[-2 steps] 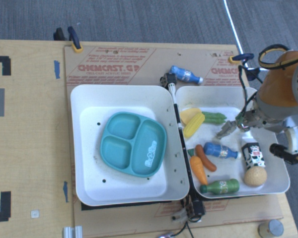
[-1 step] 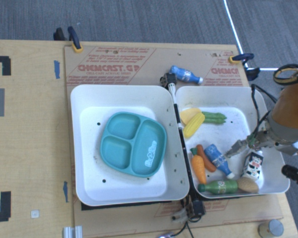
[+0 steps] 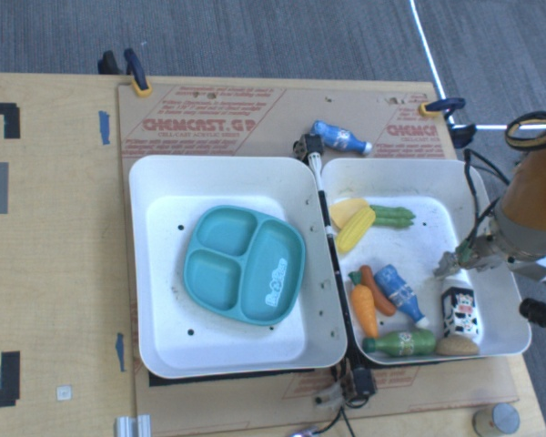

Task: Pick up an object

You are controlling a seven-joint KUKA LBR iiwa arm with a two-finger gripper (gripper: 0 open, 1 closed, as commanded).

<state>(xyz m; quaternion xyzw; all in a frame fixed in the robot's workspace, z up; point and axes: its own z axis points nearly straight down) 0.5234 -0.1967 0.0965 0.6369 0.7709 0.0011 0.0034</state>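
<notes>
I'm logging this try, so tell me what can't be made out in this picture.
- Gripper, camera view: too small and blurred to read.
- Arm: cut off by the right edge.
- Brown item in the right bin: partly behind the cow-patterned carton, unidentifiable.

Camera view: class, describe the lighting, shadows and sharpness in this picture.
Camera view: soft, even light, with no harsh glare on the two shallow white bins; the teal divided plastic tray casts a faint shadow; the toys in the right bin look slightly soft; the grey arm with an orange band at the right edge looks blurred, and the gripper is too indistinct to read.
</notes>
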